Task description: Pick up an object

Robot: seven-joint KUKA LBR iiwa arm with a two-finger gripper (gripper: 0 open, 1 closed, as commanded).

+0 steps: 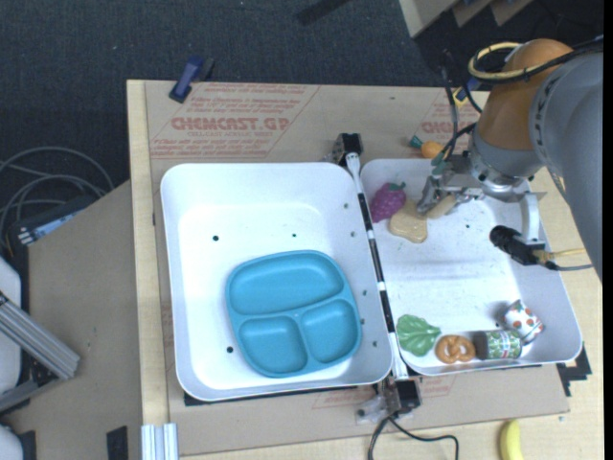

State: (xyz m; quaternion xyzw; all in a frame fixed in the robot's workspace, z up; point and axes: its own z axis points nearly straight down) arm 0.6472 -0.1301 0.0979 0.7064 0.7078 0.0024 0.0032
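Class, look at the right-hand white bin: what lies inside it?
Inside the right bin: purple grapes, a tan piece, a green leaf, a bagel and a can. The gripper covers its far corner.

Smooth, slightly glossy plastic — blue divided tray, white bins — on matt brown board

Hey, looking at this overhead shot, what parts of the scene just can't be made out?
- Gripper: too small and blurred to tell whether it grips the tan piece.
- Yellow object: cut off by the bottom edge.
- Small items in the right bin's near corner: too small to identify.
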